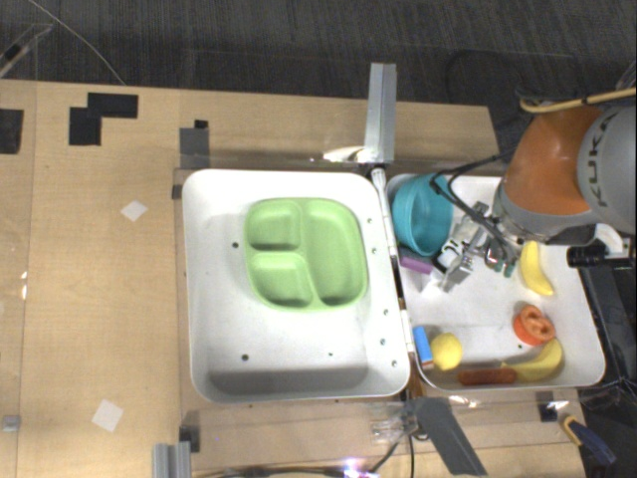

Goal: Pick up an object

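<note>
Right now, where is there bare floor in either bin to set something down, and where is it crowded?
Left bin: bare floor rings the green divided tray, widest along its near edge. Right bin: one open patch mid-floor, between the gripper, orange toy and lemon. Crowded along the near wall and by the teal bowl.

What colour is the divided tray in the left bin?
Light green divided tray, seen in the camera view.

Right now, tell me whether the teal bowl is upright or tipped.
Tipped: the teal bowl lies on its side in the right bin, opening facing sideways.
</note>
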You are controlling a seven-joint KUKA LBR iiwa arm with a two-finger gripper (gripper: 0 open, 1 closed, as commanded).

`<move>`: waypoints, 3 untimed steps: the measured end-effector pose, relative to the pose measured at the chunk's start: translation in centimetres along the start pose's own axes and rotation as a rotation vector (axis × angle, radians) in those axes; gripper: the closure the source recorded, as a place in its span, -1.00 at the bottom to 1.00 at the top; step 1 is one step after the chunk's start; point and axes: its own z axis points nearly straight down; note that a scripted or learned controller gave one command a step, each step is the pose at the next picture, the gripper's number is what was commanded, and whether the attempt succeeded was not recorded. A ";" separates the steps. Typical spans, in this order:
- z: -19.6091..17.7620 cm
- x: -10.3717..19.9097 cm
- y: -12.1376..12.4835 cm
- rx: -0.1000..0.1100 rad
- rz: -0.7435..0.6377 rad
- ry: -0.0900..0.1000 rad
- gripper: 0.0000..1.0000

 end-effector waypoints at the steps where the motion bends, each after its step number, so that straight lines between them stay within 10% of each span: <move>1: 0.2 -6.0 -0.5 -0.004 0.008 0.006 -1.00; 2: 0.2 -5.1 2.6 -0.003 -0.002 -0.006 -1.00; 3: 1.8 -7.0 1.6 0.008 0.130 0.046 -1.00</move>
